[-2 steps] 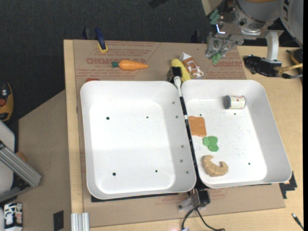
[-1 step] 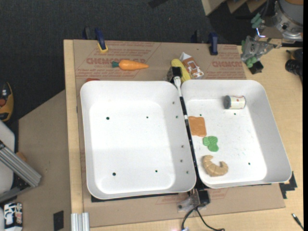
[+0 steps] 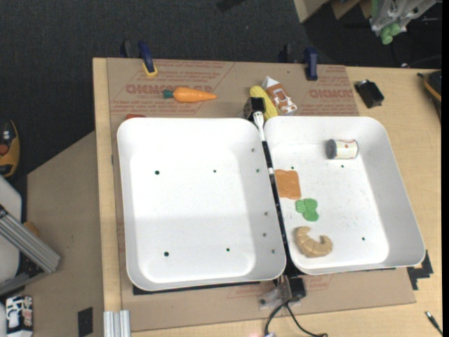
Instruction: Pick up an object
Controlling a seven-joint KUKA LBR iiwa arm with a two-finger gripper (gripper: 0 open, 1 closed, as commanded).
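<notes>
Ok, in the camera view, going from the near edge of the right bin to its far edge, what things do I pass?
Tan croissant-shaped piece → green piece → orange flat piece → white cylinder lying on its side, all inside the right bin.

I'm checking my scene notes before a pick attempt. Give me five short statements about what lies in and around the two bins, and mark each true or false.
1. The carrot lies on the cardboard behind the left bin, outside it. True.
2. The croissant lies in the left bin. False: it lies in the right bin, near its front edge.
3. The green piece sits between the orange slab and the croissant. True.
4. The white cylinder stands upright in the right bin's front corner. False: it lies on its side near the bin's back.
5. Two blue clamps hold the board's far edge. True.
</notes>
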